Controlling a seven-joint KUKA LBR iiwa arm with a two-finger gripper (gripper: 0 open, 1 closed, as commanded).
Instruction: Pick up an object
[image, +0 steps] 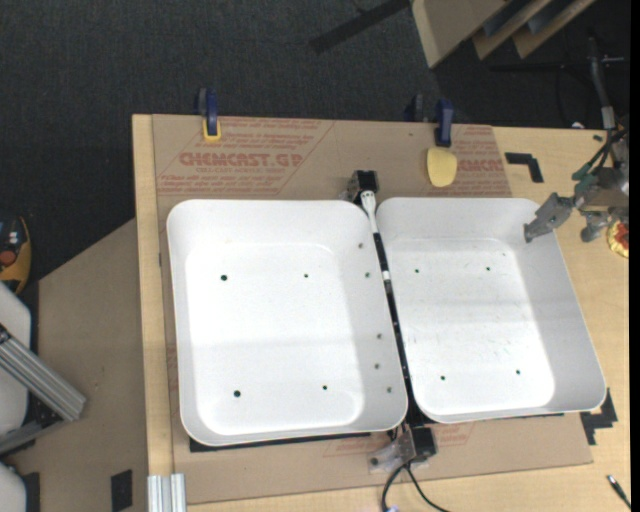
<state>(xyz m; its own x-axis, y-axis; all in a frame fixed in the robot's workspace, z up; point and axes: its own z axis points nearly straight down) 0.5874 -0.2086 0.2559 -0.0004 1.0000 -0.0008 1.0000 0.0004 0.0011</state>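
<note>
Two shallow white plastic bins sit side by side on the brown paper-covered table (150, 300), whose top bears red "CHEMCAST" lettering; the left white bin (190, 400) and the right white bin (575, 350) nearly touch along their inner rims, with a thin black strip (385, 285) running down the seam between them; each bin floor shows four small dark dots and some faint scuffing.

At the view's right edge a grey metal gripper (548, 218) reaches in; its pointed tip hangs over the far right corner of the right bin, and thin cables and metal parts trail behind it toward the edge; whether the jaws are spread or pressed together cannot be told, and nothing can be seen between them.

A small pale yellow rounded object (441, 167) lies on the table just beyond the far rim of the right bin, outside both bins and well apart from the gripper; a blue clamp (443, 120) stands directly behind it at the table's far edge; a second blue clamp with a yellow foot (209, 108) grips the same edge behind the left bin.

A small black fitting (364, 183) sits at the far end of the seam; a dark cable (405, 485) leaves the near end; dark carpet (100, 60) surrounds the table.
</note>
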